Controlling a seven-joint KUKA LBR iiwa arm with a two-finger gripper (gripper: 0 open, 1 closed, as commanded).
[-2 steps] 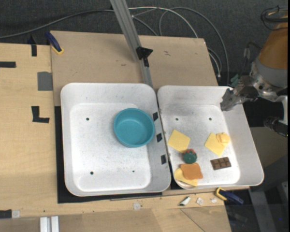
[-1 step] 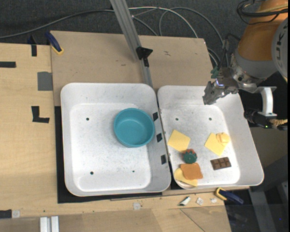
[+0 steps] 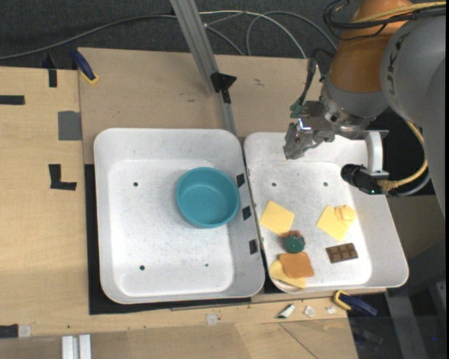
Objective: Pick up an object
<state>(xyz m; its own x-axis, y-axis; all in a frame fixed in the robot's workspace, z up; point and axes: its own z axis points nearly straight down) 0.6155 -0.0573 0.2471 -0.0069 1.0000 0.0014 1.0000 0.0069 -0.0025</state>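
The gripper, its state impossible to tell from here, hangs at the right bin's 11 o'clock corner, apart from the yellow blocks, green ball, orange slab and brown bar toward 6 o'clock, while a blue bowl sits in the left bin.

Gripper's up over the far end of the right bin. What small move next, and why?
Probably shift the gripper toward the near end of the right bin and stop above the yellow square. It hangs over bare bin floor with nothing between its fingers, while the pieces lie nearer the front. The square lies flat and sits closest.
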